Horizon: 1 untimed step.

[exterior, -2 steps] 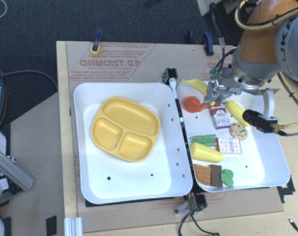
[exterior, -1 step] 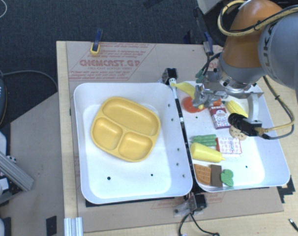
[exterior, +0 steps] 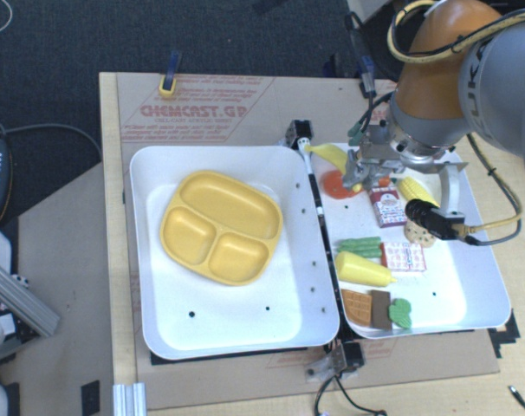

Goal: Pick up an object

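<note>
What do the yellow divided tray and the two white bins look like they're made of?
The yellow tray looks like moulded plastic: smooth, slightly glossy, with rounded compartments. The white bins, left and right, look like thin formed plastic with rounded rims and a soft sheen, though that is only a guess.

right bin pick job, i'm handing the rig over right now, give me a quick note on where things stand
Gripper: down low at the back of the right bin, over the orange-red piece and beside the yellow banana. Whether its fingers are open or shut cannot be told from here.

Things: small toy foods are crowded in the right bin, among them a corn cob, a red carton, a green pea pod, a yellow wedge and a waffle. The left bin holds a yellow divided plate.

Done: nothing visibly lifted.

Left: grasp one item and raise it.
</note>
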Motion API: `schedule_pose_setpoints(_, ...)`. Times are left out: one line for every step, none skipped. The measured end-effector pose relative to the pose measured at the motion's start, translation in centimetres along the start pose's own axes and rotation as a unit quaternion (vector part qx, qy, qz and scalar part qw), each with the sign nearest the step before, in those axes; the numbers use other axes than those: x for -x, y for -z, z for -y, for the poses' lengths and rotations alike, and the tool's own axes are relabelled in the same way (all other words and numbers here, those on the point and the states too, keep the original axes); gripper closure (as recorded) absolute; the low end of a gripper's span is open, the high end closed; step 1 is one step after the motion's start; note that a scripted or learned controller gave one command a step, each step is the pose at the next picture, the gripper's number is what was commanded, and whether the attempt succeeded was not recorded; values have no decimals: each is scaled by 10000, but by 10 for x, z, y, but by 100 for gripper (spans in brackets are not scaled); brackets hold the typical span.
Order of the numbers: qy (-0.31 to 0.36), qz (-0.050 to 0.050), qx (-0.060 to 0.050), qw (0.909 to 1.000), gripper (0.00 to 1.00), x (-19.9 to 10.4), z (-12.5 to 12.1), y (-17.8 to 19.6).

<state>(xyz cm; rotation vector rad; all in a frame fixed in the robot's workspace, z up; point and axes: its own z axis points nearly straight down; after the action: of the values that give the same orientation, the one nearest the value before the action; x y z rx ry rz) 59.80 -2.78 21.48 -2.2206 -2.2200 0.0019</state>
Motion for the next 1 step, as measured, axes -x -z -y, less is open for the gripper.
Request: schedule_pose_setpoints(-4, -4, -2, 10000, 100, 1, 10, 9)
